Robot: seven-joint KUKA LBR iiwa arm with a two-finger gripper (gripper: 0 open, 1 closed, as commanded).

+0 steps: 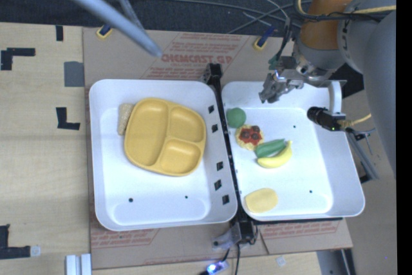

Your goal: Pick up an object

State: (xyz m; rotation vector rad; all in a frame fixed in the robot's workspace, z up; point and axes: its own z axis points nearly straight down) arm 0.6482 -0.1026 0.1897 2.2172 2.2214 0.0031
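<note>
A: Where are the objects?
B: In the right bin: a green ball, a pizza slice, a banana under a green pod, a yellow disc.
A: And the gripper?
B: Above the bin's far edge, holding nothing; how far its jaws are parted I cannot tell.
A: The left bin?
B: A yellow divided plate.

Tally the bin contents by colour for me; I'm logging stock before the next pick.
Yellow: 3, the tray, the banana, the pale disc
Green: 2, the ball, the pod
Red-topped: 1, the pizza
Tan: 1, the slice under the tray
Total: 7
</note>
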